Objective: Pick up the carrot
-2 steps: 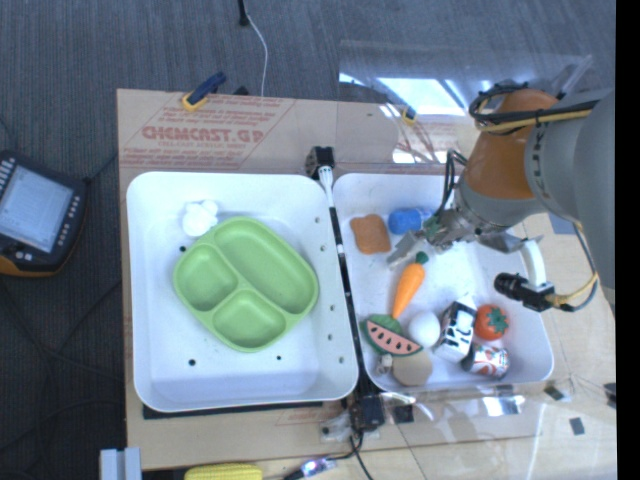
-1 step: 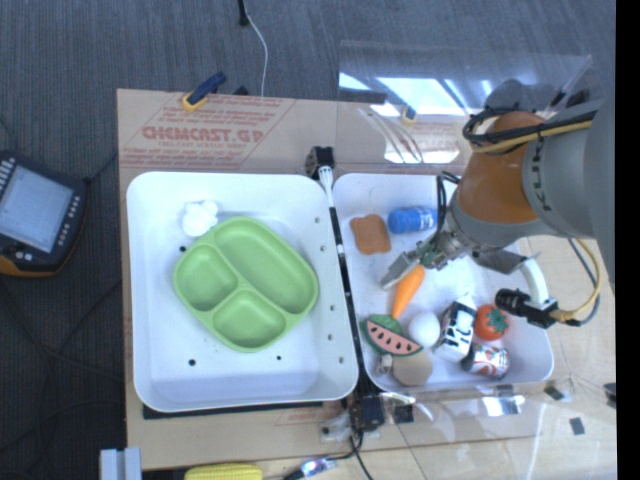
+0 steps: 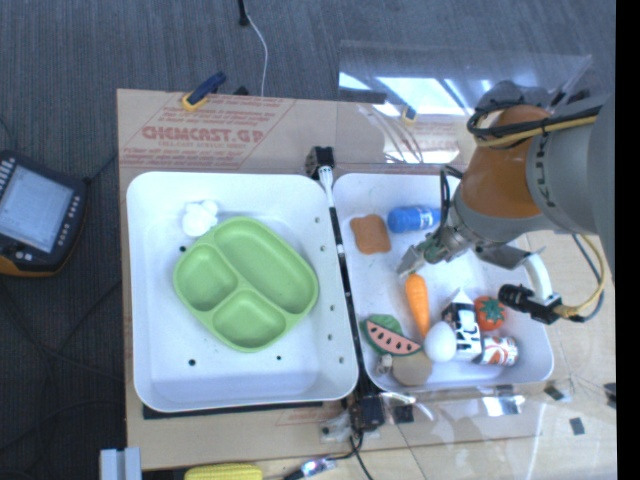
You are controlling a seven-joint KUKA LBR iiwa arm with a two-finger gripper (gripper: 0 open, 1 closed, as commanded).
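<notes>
A brown bench (image 3: 150, 148) is seen on a grey carpet, with two white bins on it. In the right bin (image 3: 540, 368) the orange carrot (image 3: 417, 303) is laid, between a watermelon slice (image 3: 390, 334) and a white egg (image 3: 439, 342). The gripper (image 3: 428, 253) is hung just above the carrot's top end, with its fingers spread apart and nothing held. A green plate (image 3: 246, 283) is set in the left bin (image 3: 150, 368).
</notes>
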